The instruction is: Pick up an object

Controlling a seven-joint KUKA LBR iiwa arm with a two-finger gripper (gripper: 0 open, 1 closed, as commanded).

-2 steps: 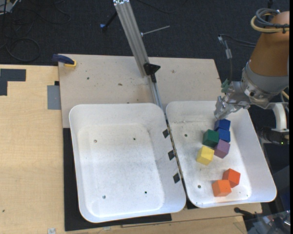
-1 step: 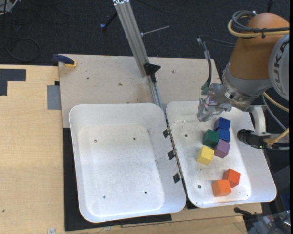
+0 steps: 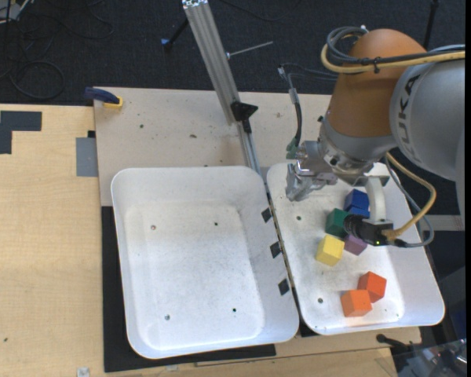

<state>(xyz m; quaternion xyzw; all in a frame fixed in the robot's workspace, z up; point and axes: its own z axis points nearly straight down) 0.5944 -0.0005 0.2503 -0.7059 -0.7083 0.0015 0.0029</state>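
**Bench inspection: arm over right bin, no object gripped**

Nearest the camera, an orange block (image 3: 355, 302) lies at the front of the right bin (image 3: 424, 309), with a red-orange block (image 3: 374, 284) touching it just behind. Further back sit a yellow block (image 3: 330, 250), a purple block (image 3: 355, 244) just beside it, a green block (image 3: 337, 221) and a blue block (image 3: 358, 203); the green, purple and blue blocks are partly covered by a black cable fitting with a small green light.

The gripper (image 3: 298, 185) hangs over the far left corner of the right bin, apart from all blocks. Its metal fingers (image 3: 293, 187) stand close together with little gap, and nothing is seen between them.

The left bin (image 3: 141, 191) shows a speckled white floor. Between the bins, black clips (image 3: 275, 249) sit along the shared edge. A slanted aluminium rail (image 3: 216, 61) rises behind the bins.
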